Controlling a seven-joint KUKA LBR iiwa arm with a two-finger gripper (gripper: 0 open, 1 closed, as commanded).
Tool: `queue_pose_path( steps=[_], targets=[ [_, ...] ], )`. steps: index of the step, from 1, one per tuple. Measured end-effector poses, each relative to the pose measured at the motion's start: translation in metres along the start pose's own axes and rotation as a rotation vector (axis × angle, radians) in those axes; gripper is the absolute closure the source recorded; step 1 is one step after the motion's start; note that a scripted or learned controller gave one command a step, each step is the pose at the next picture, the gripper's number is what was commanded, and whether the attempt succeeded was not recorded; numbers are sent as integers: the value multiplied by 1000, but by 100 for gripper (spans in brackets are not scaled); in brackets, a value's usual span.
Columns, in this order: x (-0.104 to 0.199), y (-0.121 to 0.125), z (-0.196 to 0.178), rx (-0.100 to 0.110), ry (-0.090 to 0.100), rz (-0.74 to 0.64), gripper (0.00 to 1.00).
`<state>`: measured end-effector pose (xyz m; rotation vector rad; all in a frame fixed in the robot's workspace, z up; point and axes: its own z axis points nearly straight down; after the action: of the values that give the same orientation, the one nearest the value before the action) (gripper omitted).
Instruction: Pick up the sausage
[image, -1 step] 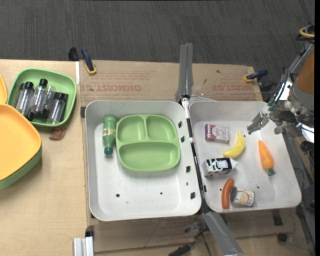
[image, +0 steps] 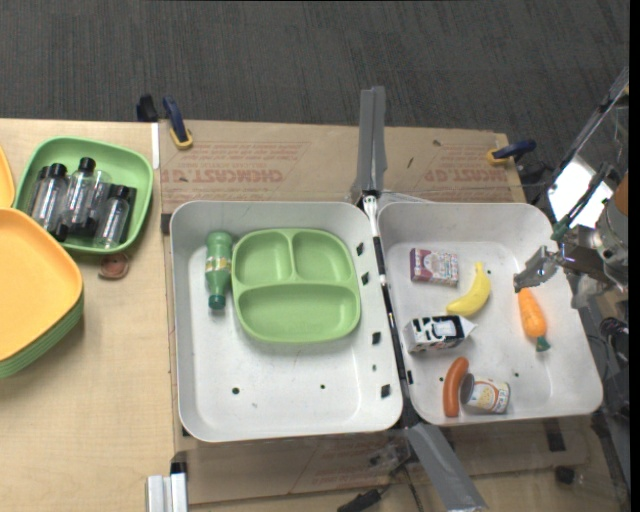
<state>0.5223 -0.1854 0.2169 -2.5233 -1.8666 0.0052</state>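
Note:
The sausage (image: 455, 386) is a short red-orange link lying near the front edge of the right bin (image: 500, 225), touching a small can (image: 487, 397) on its right. My gripper (image: 535, 271) hangs over the right bin's right side, just above an orange carrot (image: 533, 316). It is well to the right of and behind the sausage, with nothing visibly held.
The right bin also holds a banana (image: 472, 293), a pink carton (image: 434, 266) and a black-and-white carton (image: 438, 333). In the left bin (image: 290, 400) lie a green divided plate (image: 295, 283) and a green bottle (image: 217, 268). Orange plates (image: 30, 290) and a green tray of bottles (image: 85, 195) sit at the far left.

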Motion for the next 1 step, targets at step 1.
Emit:
queue_pose_path(
  steps=[1],
  targets=[
    [-1, -47, -26, 0, 0, -10, 0]
  ],
)
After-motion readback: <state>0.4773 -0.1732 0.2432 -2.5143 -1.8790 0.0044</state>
